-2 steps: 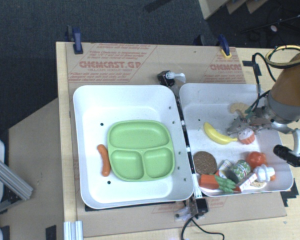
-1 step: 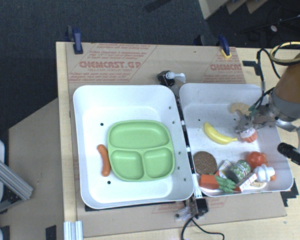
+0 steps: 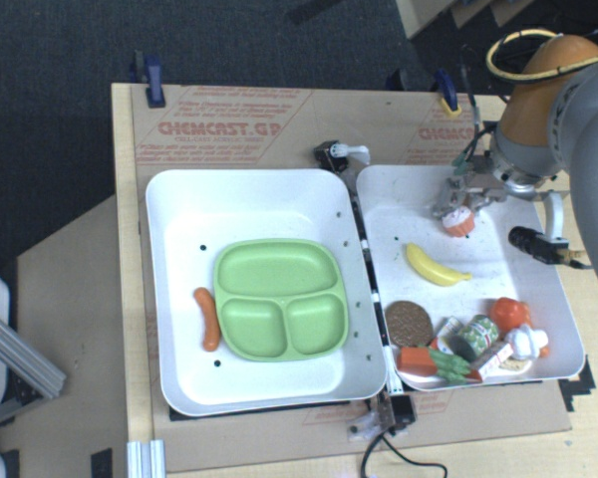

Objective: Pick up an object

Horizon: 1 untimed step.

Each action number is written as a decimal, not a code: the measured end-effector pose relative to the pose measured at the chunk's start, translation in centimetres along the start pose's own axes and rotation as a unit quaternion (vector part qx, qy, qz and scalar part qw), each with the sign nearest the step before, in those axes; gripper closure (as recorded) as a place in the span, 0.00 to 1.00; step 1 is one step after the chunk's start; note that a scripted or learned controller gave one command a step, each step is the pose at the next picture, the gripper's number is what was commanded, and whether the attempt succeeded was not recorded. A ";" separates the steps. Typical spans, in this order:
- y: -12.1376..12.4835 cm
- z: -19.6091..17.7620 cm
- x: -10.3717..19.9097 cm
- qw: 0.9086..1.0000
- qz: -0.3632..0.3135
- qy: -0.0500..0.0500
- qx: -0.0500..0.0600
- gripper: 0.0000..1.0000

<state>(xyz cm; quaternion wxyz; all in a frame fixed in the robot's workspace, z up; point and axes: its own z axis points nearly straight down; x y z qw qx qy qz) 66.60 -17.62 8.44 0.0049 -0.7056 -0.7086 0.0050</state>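
Gripper (image 3: 461, 203) sits low in my right bin (image 3: 399, 192), fingers seemingly pinching a small orange-and-white object (image 3: 459, 222), though I cannot be sure; banana (image 3: 435, 266) lies just below it.

Robotics lab setup. Evidence: grey industrial arm with orange band (image 3: 553, 98) over brown protective-paper-covered bench board (image 3: 229, 127) printed "CHEMCAST GP", blue clamps (image 3: 153, 78) at board edge, two shallow white plastic bins (image 3: 169, 267) holding toy food, dark carpet floor (image 3: 60, 48), loose cable (image 3: 399, 451).
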 end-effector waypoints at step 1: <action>-0.8 -3.5 7.4 1.000 -0.002 0.002 -0.007 1.00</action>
